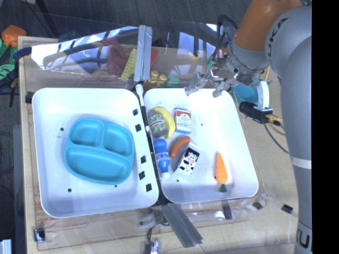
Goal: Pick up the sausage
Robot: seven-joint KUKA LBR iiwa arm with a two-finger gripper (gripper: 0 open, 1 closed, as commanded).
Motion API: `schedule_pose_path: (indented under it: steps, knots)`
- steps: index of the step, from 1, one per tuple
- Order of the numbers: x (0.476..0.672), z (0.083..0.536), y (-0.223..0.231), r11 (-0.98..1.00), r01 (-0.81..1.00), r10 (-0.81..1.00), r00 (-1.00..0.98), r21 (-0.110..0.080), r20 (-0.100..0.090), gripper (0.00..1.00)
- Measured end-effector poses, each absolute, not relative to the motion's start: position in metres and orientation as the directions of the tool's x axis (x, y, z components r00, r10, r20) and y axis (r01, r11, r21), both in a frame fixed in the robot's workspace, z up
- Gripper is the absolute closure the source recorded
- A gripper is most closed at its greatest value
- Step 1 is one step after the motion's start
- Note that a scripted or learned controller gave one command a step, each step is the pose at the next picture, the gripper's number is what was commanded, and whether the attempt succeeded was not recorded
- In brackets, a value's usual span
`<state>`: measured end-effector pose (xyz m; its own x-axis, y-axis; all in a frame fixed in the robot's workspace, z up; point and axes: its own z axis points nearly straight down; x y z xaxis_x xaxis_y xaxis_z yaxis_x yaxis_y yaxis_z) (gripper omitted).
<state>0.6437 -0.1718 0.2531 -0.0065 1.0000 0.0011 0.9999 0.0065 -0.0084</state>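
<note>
While the arm (286, 41) reaches in from the right, its gripper (205, 88) hangs over the far edge of the right bin (241, 142), near the back rim. The two fingers (192, 87) are spread apart, and nothing is between them. An orange band (259, 12) sits above the wrist.

The sausage (179, 144) lies in the right bin, in the left half, about in the middle from back to front. It is reddish-brown and lies at a slant. Its lower end is just beside a blue bottle (161, 156), and on its right side it is touching or almost touching a small black and white carton (188, 160); I cannot tell which. The gripper is well apart from the sausage, farther back in the bin.

Behind the sausage there is a banana (167, 118), and a can (157, 125) with a green label lies against it. A small red and white box (183, 119) is just to the right of the banana. A carrot (220, 168) lies alone near the front right of the same bin, with its green end toward the front.

In the left bin (47, 157) there is a blue tray (99, 150) with three compartments.
</note>
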Motion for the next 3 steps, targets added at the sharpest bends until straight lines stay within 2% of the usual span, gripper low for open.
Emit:
schedule_pose_path:
  steps: [1, 2, 3]
  knots:
    - [0.656, 0.104, -0.123, 0.03, 1.0, 1.0, -0.03, -0.008, 0.001, 0.0]
    - [0.584, 0.098, -0.171, -0.177, 0.984, 0.984, 0.177, 0.011, 0.0, 0.0]
    - [0.558, 0.099, -0.172, 0.112, 0.994, 0.994, -0.112, 0.017, -0.007, 0.0]
